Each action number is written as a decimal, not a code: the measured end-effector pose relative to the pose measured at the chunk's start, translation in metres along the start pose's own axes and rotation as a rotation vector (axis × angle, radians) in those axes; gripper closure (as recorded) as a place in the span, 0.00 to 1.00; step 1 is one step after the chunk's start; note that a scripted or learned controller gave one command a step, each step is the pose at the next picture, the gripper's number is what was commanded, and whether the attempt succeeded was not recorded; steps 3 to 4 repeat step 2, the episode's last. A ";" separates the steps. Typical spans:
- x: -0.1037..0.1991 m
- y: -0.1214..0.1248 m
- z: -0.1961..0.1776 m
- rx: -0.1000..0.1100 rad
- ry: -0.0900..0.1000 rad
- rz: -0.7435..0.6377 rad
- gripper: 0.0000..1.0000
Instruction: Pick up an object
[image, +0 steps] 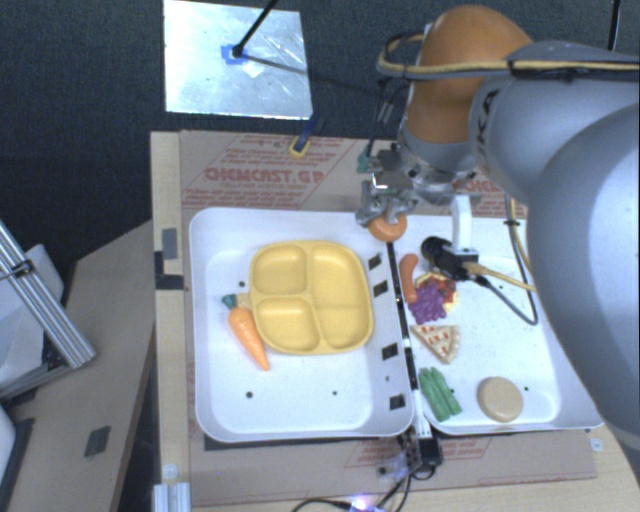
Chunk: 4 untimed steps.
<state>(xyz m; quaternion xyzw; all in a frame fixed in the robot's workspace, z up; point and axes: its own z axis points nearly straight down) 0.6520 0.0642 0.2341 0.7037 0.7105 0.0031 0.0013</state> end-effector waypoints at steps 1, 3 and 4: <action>0.001 0.005 0.001 0.002 -0.003 0.004 1.00; 0.007 -0.001 0.016 0.005 -0.003 0.003 1.00; 0.007 -0.001 0.016 0.005 -0.003 0.003 1.00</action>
